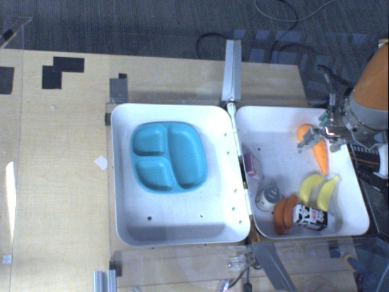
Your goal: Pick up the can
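Can (267, 198) crowded by orange toy (284, 216); I can't tell gripper (318, 135) state, and I risk grabbing carrot (320, 154) instead

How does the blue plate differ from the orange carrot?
The blue divided plate is broad, flat and lies alone in the left bin; the carrot is slim, tapered and shares the right bin with other items. The plate sits far from the gripper; the carrot lies right beside it.

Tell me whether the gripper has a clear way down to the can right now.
Probably yes, but tight. The can lies uncovered in the right bin, apart from the gripper, though the bin's wall and a brown item crowd it.
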Available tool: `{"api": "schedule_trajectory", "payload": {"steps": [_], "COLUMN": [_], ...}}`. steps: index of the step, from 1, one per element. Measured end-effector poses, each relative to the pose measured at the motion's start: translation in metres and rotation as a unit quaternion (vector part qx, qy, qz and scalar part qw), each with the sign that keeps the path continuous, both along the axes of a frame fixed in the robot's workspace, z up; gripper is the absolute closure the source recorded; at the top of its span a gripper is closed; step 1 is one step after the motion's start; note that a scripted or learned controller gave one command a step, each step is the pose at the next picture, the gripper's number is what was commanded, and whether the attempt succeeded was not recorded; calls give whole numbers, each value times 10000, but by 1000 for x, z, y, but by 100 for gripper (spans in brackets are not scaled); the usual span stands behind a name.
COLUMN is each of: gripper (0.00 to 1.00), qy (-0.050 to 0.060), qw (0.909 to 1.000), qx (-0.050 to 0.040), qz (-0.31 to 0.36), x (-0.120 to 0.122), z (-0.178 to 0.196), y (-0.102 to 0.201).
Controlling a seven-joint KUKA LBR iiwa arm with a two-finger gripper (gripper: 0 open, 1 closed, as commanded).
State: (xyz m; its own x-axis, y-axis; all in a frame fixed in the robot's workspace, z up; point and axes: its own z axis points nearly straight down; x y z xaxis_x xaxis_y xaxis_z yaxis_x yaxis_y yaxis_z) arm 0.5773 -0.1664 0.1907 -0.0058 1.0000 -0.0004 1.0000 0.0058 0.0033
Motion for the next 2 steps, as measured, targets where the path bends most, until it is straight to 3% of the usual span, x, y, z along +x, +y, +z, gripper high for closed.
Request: {"api": "schedule_trajectory", "payload": {"steps": [1, 2], "gripper": [0, 0], "qy": [-33, -22], "qw": [9929, 9996], "qx": [-17, -11], "qz": [1187, -276], "x": [94, 93], "z": [28, 70], "y": [34, -3]}}
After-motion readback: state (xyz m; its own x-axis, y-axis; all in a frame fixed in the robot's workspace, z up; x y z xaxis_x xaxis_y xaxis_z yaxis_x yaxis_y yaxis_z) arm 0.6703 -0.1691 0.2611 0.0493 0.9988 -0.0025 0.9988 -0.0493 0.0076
